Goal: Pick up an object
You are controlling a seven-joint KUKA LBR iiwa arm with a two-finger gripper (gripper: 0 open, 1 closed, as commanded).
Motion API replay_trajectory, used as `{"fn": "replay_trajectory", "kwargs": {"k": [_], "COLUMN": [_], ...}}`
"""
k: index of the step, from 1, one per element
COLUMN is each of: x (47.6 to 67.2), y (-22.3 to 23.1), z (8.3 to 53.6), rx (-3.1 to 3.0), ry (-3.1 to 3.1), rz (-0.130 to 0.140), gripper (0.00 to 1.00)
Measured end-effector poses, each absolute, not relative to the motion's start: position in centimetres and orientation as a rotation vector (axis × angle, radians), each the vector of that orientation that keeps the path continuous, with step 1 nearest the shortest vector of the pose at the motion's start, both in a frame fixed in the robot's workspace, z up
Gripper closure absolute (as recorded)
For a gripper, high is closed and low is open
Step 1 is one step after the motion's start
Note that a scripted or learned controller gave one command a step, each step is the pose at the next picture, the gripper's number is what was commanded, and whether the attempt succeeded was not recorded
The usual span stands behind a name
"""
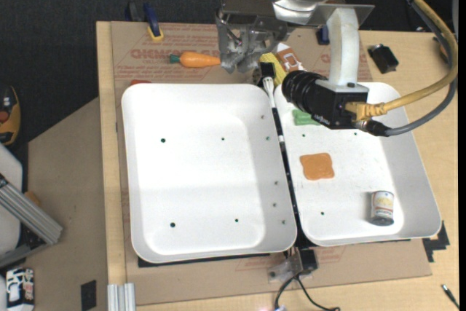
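My gripper point(240, 56) hangs low over the back edge of the bench, just behind the gap between the two bins. An orange carrot point(196, 60) with a green end lies on the cardboard right beside it on the left, outside the bins. A yellow and black thing point(269, 69) sits at the back left corner of the right bin point(408, 156), just right of the gripper. Also in that bin are a flat orange-brown piece point(317, 166), a small can point(381, 206) and a green thing point(301, 116), partly hidden by the arm.
The left bin point(145, 156) sits beside the right one, their rims meeting in the middle. A blue and yellow clamp point(151, 22) holds the cardboard at the back left. A small black block point(382, 57) lies on the bench at the back right.
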State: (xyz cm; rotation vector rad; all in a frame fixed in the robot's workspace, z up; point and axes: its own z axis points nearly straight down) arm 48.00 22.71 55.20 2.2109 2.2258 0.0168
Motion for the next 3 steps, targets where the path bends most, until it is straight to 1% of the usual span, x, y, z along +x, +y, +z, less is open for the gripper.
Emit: {"fn": "replay_trajectory", "kwargs": {"k": [3], "x": [48.1], "y": [22.9], "z": [58.3], "rx": [2.204], "ry": [2.227], "rz": [0.031], "gripper": [1.0]}}
